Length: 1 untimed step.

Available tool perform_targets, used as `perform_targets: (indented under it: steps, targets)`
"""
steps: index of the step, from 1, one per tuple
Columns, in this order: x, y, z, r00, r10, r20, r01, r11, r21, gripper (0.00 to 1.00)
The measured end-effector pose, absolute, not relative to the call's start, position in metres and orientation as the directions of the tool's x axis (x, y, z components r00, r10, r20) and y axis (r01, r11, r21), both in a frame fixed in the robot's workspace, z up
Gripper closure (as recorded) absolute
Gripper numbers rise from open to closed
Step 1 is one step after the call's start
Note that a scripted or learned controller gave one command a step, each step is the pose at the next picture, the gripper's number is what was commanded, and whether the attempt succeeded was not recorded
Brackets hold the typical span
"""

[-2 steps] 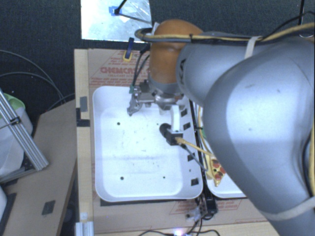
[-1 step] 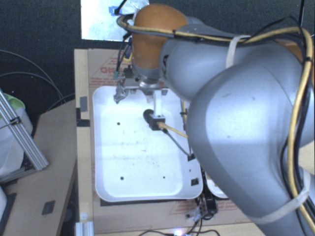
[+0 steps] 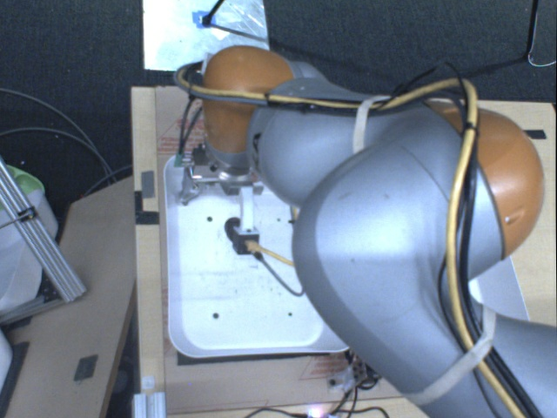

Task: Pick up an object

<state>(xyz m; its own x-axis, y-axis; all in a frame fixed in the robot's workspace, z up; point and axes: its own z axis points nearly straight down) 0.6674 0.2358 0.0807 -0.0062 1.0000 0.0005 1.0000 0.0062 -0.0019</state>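
Gripper [image 3: 218,179] hangs low over the far left corner of the left bin [image 3: 196,320], close above the white floor by the back wall; whether it is spread or closed cannot be told from the camera view. The grey arm [image 3: 392,233] sweeps in from the right, its orange band [image 3: 239,77] just above the wrist, and covers the bench's right half. Where the object to pick lies cannot be told: the bare bin floor bears a few small dark dots [image 3: 216,314], and the rest is hidden under the arm. Beyond the tan bench [image 3: 146,155], a pale sheet [image 3: 204,20] lies on the dark ground
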Motion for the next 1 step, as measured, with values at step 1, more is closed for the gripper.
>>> perform_targets:
  steps: [1]
  targets:
    - [0.6697,0.2345,0.0964,-0.007,1.000,0.000,1.000,0.007,0.004,1.00]
